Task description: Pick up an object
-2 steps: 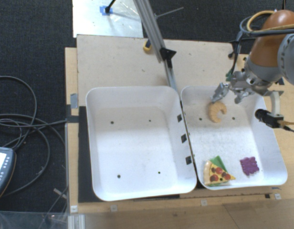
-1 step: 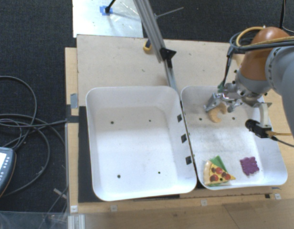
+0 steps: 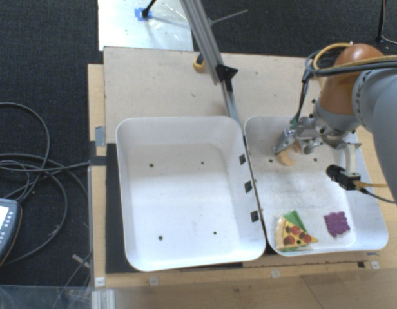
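Observation:
In the right bin [image 3: 379,234], my gripper [image 3: 294,145] hangs low over the far left part, just above the floor. A small tan piece [image 3: 286,159] lies right under its left side, touching or nearly touching it; part of the piece is hidden by the gripper. A toy pizza slice [image 3: 293,232] with a green edge lies at the bin's near side. A purple bunch of grapes [image 3: 337,223] sits to its right.
The left bin [image 3: 131,134] stands beside the right one, sharing a middle wall with black clips. A slanted metal pole [image 3: 208,37] crosses the bench behind the bins. Cables and a pendant lie on the floor at left.

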Controlling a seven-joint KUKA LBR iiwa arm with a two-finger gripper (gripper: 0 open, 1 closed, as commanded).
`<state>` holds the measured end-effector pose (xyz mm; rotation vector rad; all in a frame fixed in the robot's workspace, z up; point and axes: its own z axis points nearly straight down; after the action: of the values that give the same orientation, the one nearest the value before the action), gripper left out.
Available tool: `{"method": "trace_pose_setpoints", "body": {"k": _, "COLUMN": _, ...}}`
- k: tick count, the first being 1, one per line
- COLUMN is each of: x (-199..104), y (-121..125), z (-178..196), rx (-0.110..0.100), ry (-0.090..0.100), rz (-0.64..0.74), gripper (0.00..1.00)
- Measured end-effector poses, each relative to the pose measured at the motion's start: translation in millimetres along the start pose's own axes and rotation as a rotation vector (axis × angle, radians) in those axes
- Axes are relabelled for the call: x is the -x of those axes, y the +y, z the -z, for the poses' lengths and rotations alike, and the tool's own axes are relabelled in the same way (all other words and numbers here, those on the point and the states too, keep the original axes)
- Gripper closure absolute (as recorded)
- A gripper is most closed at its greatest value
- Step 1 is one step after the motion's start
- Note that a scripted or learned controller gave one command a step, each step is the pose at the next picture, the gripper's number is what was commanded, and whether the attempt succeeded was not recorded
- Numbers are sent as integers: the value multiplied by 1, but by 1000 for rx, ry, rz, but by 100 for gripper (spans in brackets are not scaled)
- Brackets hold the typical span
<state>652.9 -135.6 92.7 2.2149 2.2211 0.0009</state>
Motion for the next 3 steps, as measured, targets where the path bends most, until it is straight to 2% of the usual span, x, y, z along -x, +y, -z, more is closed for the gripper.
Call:
{"method": "trace_pose_setpoints", "body": {"k": 1, "x": 0, "y": 0, "z": 11, "rx": 1, "ry": 2, "rz": 0, "gripper": 100}}
{"method": "trace_pose_setpoints", "body": {"k": 2, "x": -5, "y": 9, "z": 58, "rx": 4, "ry": 2, "rz": 4, "gripper": 100}}
{"method": "trace_pose_setpoints", "body": {"k": 3, "x": 4, "y": 9, "z": 110, "rx": 4, "ry": 1, "rz": 0, "gripper": 100}}
